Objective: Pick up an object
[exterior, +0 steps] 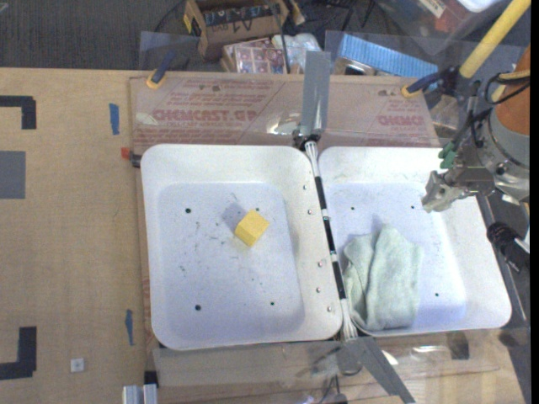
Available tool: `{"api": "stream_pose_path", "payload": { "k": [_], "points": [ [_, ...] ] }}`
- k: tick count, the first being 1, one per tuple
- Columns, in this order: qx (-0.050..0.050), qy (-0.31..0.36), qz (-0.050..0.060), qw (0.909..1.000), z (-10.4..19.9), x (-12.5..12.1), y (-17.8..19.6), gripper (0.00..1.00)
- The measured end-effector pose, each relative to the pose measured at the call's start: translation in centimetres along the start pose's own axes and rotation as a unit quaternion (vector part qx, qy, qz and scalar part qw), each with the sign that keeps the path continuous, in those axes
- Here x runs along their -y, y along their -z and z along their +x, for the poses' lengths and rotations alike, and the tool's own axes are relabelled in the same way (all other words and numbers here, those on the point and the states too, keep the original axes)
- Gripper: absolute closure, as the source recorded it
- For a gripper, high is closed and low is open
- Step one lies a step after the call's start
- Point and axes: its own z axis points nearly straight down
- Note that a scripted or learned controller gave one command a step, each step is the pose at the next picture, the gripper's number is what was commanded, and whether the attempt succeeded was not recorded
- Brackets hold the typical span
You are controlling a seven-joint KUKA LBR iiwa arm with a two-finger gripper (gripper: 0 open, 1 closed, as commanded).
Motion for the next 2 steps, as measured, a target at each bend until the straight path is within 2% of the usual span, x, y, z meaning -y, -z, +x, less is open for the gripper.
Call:
{"api": "stream_pose_path", "payload": {
  "k": [1, 2],
  "points": [
    [0.001, 0.001, -0.001, 1.0, 0.1, -0.1, 1.0, 1.0],
    [0.0, -0.086, 0.001, 0.9963, 3.6, 0.0, -10.9, 1.0]
  ]
}}
